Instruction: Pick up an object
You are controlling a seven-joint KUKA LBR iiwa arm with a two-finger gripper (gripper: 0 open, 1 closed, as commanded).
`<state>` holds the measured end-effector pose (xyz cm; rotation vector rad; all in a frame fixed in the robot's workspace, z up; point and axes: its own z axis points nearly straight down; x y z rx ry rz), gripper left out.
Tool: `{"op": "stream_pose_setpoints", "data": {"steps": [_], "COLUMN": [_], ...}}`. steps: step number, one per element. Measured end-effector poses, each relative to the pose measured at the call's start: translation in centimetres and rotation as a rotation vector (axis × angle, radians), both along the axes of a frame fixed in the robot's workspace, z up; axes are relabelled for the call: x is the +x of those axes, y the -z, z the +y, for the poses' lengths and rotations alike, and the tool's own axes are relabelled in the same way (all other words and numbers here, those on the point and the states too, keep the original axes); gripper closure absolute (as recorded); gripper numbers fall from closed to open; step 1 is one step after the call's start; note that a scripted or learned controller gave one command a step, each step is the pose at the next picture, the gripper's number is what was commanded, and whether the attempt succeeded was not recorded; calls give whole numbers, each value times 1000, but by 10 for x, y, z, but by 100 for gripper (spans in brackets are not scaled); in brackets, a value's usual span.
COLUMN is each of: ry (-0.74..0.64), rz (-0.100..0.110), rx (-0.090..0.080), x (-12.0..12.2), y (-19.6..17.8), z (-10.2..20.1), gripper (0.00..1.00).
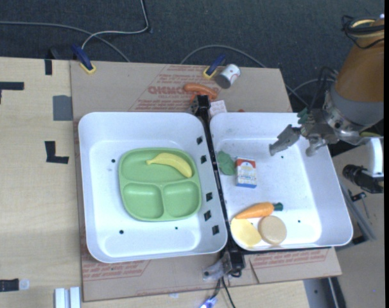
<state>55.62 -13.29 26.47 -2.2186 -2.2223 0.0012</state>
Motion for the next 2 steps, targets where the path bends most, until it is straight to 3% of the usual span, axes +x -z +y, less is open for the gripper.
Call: {"op": "stream_pose_setpoints", "data": {"steps": [1,2], "ry": [1,1], "rz": [4,-7], "rx": [1,-2], "x": [-45,-71], "y": [155,178], "z": [7,13], "gripper": [0,0]}}
